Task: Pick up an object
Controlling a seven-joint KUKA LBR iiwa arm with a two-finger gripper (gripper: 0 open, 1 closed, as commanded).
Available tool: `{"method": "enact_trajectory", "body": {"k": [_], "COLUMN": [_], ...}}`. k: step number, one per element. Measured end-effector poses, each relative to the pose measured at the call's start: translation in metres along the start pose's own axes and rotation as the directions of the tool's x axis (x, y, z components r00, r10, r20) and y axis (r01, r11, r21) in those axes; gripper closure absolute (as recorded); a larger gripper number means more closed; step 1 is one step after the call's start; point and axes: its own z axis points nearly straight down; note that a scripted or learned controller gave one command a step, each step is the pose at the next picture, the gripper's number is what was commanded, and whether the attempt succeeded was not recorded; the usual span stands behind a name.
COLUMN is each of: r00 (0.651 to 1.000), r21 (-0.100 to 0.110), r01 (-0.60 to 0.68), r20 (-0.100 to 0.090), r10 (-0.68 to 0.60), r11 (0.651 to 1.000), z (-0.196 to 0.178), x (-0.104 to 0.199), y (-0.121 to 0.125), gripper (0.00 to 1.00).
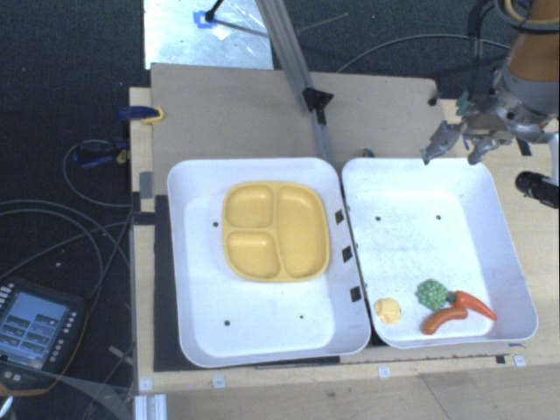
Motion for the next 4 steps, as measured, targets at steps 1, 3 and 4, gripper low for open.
{"method": "enact_trajectory", "body": {"k": [1, 3, 4], "r00": [1.0, 1.0, 1.0], "r21": [0.0, 0.006, 0.006], "r01": [0.0, -0.007, -0.003], "r20": [0.0, 0.0, -0.001], "r10": [0.0, 0.007, 0.003], "r11": [1.0, 1.0, 1.0], "z": [0.0, 0.116, 0.172], "x": [0.0, -0.002, 0.007], "y": [0.0, -0.008, -0.011], "gripper": [0.0, 0.0, 0.0]}}
